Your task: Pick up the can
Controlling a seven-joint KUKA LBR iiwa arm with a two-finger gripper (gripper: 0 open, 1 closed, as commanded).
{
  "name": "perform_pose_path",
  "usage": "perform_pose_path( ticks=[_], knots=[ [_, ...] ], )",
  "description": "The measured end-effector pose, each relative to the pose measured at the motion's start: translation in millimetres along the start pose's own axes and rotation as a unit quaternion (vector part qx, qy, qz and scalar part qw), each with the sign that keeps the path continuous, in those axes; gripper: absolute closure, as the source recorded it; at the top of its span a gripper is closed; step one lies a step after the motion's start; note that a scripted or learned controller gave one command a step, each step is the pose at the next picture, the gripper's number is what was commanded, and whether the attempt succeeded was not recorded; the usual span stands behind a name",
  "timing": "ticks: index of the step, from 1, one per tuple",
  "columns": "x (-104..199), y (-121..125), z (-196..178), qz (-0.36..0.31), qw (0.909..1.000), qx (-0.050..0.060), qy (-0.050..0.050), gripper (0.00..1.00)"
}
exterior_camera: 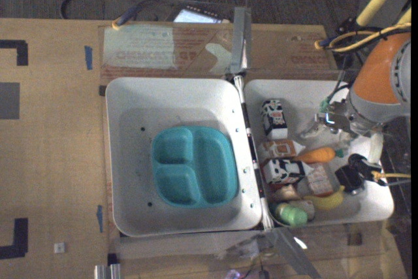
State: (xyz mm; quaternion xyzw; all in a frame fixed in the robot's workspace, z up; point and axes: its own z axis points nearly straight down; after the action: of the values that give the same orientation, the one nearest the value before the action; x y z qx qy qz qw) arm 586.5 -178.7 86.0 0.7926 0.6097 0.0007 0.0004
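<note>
Near wall of the right bin (295, 92): your can (290, 213), green, lies on its side close to the corner by the left bin (130, 115). Just right of it sits a banana (330, 200), curved along the same wall.

One step farther in, you see a cow-print carton (282, 171) lying flat, with a brown packet (319, 180) beside it on the right. Beyond these a carrot (317, 155) lies crosswise, its tip pointing left toward a tan box (279, 148).

Farther still, a second cow-print carton (275, 115) stands near the bin's left wall.

The gripper (332, 121) hangs over the far right part of this bin, just past the carrot and well apart from the can. You cannot tell from this angle whether it is open or closed. The arm (384, 78) enters from the right.

In the left bin, a teal tray (193, 165) with three compartments lies flat near the middle.
</note>
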Motion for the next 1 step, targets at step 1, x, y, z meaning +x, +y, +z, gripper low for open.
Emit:
perform_pose_path(
  ticks=[1],
  knots=[
    [7.2, 53.5, 0.6, 0.086, 0.9963, 0.001, 0.0, 0.0]
  ],
)
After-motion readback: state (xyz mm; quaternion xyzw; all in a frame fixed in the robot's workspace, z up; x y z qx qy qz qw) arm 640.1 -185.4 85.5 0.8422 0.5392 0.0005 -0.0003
